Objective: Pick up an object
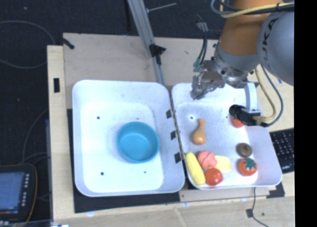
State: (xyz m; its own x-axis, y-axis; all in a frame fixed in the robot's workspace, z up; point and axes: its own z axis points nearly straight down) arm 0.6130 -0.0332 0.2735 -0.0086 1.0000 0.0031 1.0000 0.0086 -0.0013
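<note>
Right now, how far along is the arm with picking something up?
Nothing looks picked yet. The gripper hangs over the far left corner of the right bin with no object seen in it. The toys lie in that bin: chicken drumstick, corn cob, tomato, strawberry. The blue bowl sits in the left bin. Choosing, gripping and lifting remain.

In the right bin (pixel 224 106) we find open floor across the far half, with a chicken drumstick (pixel 199 132) alone near the middle. The near edge is crowded: corn (pixel 194 168), a pink piece (pixel 207 159), a yellow block (pixel 223 163) and a tomato (pixel 213 176) touch one another, with a brown piece (pixel 243 149) and a strawberry (pixel 247 166) just beside. In the left bin (pixel 99 102) only a blue bowl (pixel 137 141) sits, with bare floor all around it. A slanted metal pole (pixel 141 23) crosses above the far bench.
</note>
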